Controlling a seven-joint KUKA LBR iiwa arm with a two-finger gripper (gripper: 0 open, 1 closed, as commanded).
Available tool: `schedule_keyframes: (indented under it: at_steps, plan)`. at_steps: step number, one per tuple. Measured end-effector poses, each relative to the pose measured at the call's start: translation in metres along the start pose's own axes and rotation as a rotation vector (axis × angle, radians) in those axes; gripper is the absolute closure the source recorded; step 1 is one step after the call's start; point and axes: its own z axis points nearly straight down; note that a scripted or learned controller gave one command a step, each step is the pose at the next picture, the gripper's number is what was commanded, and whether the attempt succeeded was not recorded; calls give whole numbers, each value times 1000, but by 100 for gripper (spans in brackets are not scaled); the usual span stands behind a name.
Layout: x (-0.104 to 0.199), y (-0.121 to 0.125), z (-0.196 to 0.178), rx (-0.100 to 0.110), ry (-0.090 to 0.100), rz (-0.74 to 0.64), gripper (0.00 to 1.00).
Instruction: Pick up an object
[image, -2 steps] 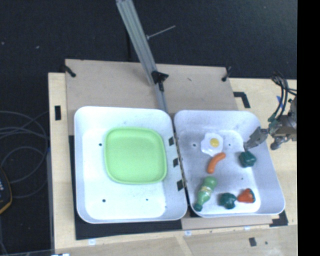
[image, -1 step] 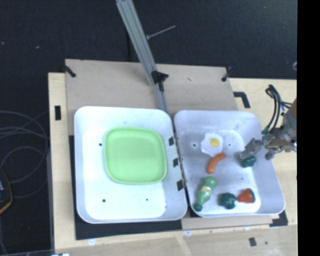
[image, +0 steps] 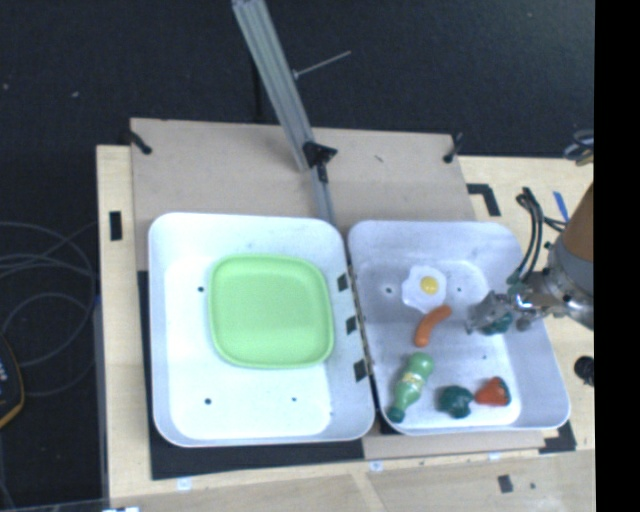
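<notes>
Jaws (image: 490, 318) hover inside right bin (image: 535, 385) — near sausage (image: 433, 324).

Toy foods (image: 432, 325) in right bin (image: 530, 400).

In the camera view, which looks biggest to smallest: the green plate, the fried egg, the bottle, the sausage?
1. Green plate, by far.
2. Bottle and fried egg look about alike, so I won't rank them.
3. Sausage, smallest.

Pale wooden desk (image: 120, 300) on dark black floor (image: 60, 80). Grey metal pole (image: 275, 75) slants off toward 12 o'clock. Thin cables (image: 40, 270) trail at 9 o'clock.
</notes>
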Motion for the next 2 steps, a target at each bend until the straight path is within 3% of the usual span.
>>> schedule_keyframes:
  at_steps: [1, 2]
  plan:
    - [-2, -10, 57, 1, 0, 1, 0]
    - [-2, -8, 44, -5, 0, 1, 100]
